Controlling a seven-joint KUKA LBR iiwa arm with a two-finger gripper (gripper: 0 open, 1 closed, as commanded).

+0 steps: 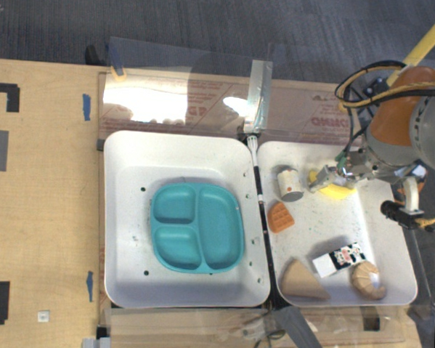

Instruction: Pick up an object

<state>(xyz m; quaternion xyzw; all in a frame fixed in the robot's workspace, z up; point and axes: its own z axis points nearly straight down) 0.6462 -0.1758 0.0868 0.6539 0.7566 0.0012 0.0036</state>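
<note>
Claw (332, 176) low in right bin (390, 215) (back edge), over yellow object (338, 192); can't tell if open or gripping. Cup (287, 182) just left, orange piece (281, 217) nearer front.

You see the arm (416, 129): grey casing, an orange band (399, 114) above the wrist, yellow and black cables (368, 79) looped beside it, metallic gripper (341, 169).

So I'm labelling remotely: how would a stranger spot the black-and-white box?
Look in the right bin, at its near edge. The black-and-white box lies between a tan cone and a brownish ball; nothing else there is boxy or black-patterned.
</note>
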